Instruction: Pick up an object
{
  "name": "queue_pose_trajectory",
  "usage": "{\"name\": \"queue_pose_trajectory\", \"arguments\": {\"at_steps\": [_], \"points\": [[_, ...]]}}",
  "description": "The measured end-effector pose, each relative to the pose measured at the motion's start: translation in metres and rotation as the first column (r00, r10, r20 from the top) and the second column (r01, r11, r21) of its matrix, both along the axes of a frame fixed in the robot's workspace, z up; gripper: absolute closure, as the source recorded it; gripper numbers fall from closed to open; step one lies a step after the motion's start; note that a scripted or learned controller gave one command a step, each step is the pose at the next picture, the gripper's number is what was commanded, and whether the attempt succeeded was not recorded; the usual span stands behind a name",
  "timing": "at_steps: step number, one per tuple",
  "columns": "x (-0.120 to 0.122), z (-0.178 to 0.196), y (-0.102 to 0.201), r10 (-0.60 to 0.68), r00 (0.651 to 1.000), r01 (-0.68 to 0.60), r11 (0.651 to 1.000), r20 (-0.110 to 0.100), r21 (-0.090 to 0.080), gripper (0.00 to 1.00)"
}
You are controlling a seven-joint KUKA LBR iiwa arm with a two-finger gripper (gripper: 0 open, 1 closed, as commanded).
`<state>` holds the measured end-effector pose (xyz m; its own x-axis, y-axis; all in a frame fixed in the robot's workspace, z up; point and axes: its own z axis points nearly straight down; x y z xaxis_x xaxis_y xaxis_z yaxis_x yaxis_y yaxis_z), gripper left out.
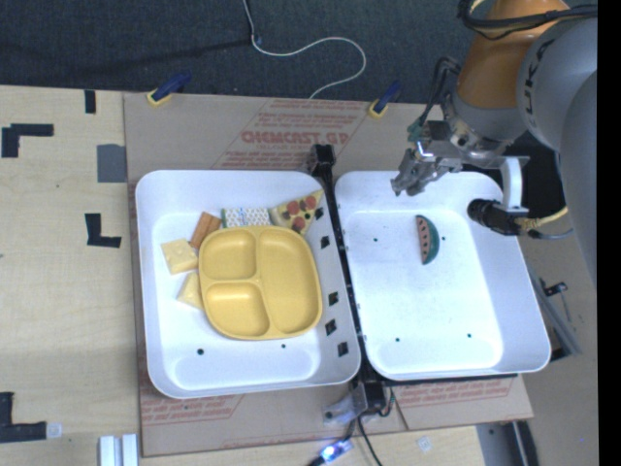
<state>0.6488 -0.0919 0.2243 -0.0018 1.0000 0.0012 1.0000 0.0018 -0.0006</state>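
The thing I judge easiest to take is the watermelon slice (pixel 427 238), a small toy wedge lying alone on the floor of the right bin (pixel 505 357), a little above that bin's middle and well apart from every wall. It looks like moulded plastic or painted wood, so I expect it to be light, stiff and not at all fragile, though its smooth skin may slide if I pinch it off-centre. It lies flat and runs roughly top to bottom in the view, curved like a crescent. I would close across its narrow width near the middle of its length, where the two sides are closest to parallel, not at the tapering tips where it could squirt out. Because it sits low against the white floor, I would need to come right down to the bin bottom to get around it.

In looks it has a reddish face with dark seed specks on one side and a green rind along its right edge.

My hand (pixel 415 177) hangs over the upper left corner of the right bin, up and to the left of the slice and not touching it. It holds nothing, but whether it is spread or closed I cannot tell from this angle.

The left bin (pixel 160 357) carries a yellow divided plate (pixel 260 282) with several small toy foods crowded around its upper and left edges, all harder to reach cleanly.
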Motion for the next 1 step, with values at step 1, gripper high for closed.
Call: {"name": "queue_pose_trajectory", "arguments": {"at_steps": [1], "points": [[-0.0497,-0.0044,0.0367,0.001,1.0,-0.001,1.0,-0.004,0.0,1.0]]}}
